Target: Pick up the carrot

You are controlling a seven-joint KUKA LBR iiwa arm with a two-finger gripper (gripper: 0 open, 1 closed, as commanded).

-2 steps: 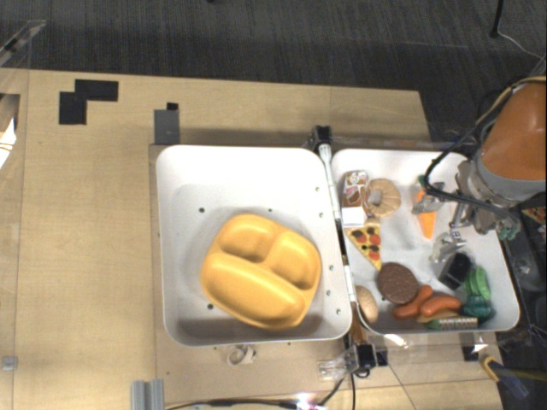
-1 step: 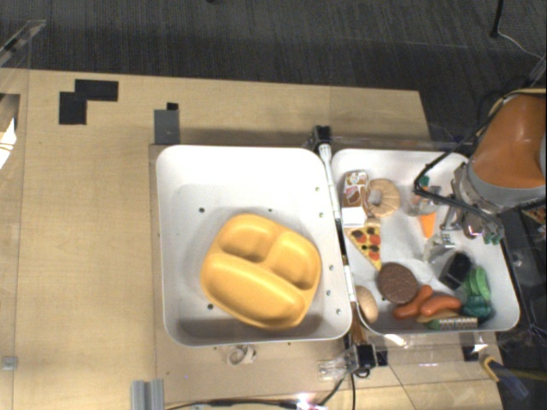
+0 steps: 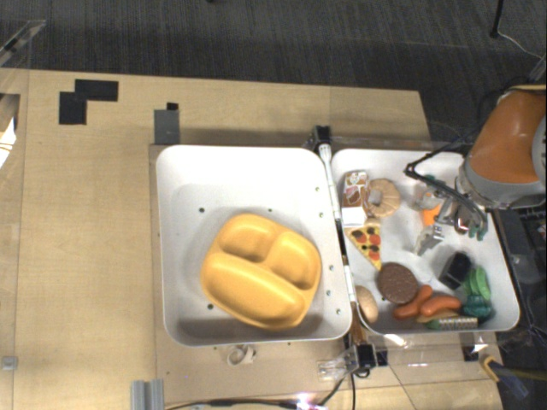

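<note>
The right bin (image 3: 504, 267) holds several toy foods. An orange tapered piece that looks like the carrot (image 3: 412, 301) lies near the bin's front edge, next to a red sausage-shaped piece (image 3: 442, 303) and green leafy pieces (image 3: 477, 287). My gripper (image 3: 432, 236) hangs over the middle of the right bin, behind the carrot and well apart from it. A small orange bit (image 3: 430, 216) shows right at the gripper; I cannot tell whether it is held or lies in the bin below.
A big yellow bread-shaped object (image 3: 261, 267) fills the middle of the left bin (image 3: 184, 195). The right bin also holds a pizza slice (image 3: 368, 243), a brown round patty (image 3: 397, 282), a tan bun (image 3: 382, 196), a black block (image 3: 455, 269) and a pale piece (image 3: 367, 303).
</note>
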